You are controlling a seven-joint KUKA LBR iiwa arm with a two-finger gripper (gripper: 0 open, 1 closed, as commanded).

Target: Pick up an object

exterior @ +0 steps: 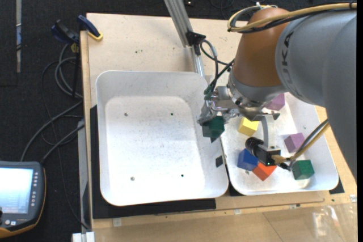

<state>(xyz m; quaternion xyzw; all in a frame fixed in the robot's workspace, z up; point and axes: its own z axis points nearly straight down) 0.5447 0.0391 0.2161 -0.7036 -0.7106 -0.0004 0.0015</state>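
- One pale counter (130,42) carried the whole set-up, with the two bins side by side on it.
- Of the two, the left bin (113,85) was the wider in view, and the right bin (283,183) held the loose blocks.
- The grey arm (317,54) reached in from the right and leaned over the right bin toward the shared rim.
- The gripper (213,122) hung over that rim between the bins, and its fingers looked closed on a dark green block (215,130).
- That dark green block, the task's thing, sat tilted at the fingertips above the rim and did not appear to rest on either bin floor.
- The remaining blocks lay in the right bin: a yellow block (248,126) nearest the gripper, a blue block (247,160) touching a red block (264,171), a green block (303,169) toward the near corner, and a purple block (294,141) between them and the arm.
- A small dark mark (219,161) lay near the rim below the gripper; whether it was an object or a shadow could not be told.
- Judged from this, the step in hand was the carry after the grasp, with the pick itself seemingly done.
- The next move would have called for a steady grip and a clean lift, since the block's tilt suggested a hold that could slip.
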